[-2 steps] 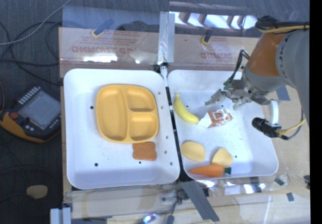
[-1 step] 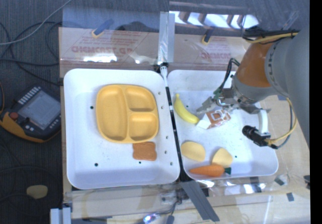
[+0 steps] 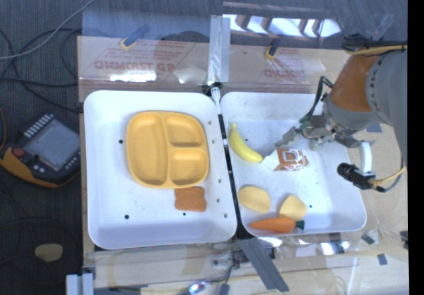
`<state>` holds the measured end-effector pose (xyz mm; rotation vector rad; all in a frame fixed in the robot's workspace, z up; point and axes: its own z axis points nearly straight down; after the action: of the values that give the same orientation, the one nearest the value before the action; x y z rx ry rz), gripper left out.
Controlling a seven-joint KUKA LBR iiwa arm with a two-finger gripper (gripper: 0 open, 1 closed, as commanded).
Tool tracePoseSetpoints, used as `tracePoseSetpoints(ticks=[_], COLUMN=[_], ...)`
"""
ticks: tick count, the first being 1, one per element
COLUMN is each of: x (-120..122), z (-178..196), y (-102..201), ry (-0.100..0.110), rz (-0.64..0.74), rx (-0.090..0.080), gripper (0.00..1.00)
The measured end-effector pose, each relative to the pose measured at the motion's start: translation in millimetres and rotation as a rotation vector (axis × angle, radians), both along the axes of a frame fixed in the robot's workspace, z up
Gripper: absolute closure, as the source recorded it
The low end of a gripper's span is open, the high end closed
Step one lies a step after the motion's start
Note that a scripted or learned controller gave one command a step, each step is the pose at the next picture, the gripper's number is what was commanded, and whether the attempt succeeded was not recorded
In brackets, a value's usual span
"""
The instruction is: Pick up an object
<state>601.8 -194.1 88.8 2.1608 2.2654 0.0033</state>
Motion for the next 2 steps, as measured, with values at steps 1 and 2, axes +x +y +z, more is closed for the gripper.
tracePoseSetpoints(ticks=[1,2], x=[-42.4,-41.4], z=[0.1,9.7], y=[34.6,34.4], ry=[0.001,-0.002], rz=[-0.026,-0.026], rx=[0.001,0.001], gripper=[0.0,1.0])
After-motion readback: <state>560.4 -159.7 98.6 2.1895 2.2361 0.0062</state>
